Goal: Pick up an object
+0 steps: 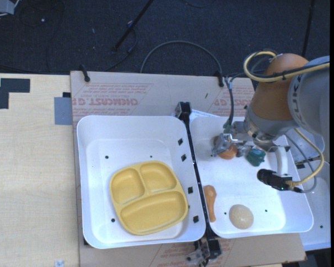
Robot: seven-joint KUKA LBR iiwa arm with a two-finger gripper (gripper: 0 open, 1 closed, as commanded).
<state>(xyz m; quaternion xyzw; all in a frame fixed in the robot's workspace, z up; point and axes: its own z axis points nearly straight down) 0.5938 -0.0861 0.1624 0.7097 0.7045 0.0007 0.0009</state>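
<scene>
Crowding the arm's jaws (225,147) (grip state unclear) are an orange ball (227,153) and teal object (255,157).

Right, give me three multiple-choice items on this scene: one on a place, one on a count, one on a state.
1. Where does the yellow tray lie?
A. left bin
B. right bin
C. on the cardboard

2. How many compartments does the tray have?
A. two
B. three
C. five

3. How does the gripper stand?
A. high above the left bin
B. low in the right bin, by the small orange thing
C. outside both bins

Answers: 1 A, it fills the left bin; 2 B, two small sections over one long one; 3 B, it reaches down at the bin's upper left.
</scene>
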